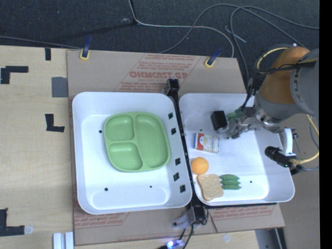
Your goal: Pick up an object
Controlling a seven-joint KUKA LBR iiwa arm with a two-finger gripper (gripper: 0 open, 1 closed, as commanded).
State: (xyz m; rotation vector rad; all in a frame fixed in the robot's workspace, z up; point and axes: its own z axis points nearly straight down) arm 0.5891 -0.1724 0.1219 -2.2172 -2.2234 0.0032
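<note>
You're looking down on two white bins sitting side by side on the worktop (31, 139), touching along a dark centre divider. The left bin (83, 191) is carrying a green divided plate (137, 141), lying flat in the middle with bare white floor ringing it, widest along the near edge.

The right bin (275, 191) is where the arm (282, 87) is reaching in from the right, and the tool (220, 121) is hanging over the far-left part of that bin, its dark tip pointing left. You cannot tell whether its fingers are spread or pressed together, and nothing is showing between them.

Just near of the tool, a small white carton (206, 142) with red and blue print is lying flat, close to the divider. Nearer still, an orange ball (199, 165) is sitting beside the divider, a slice of toast (210, 186) is lying right next to it towards the near rim, and a green pea pod (230, 181) is touching the toast's right edge. The bin's right half is giving you open floor.
</note>
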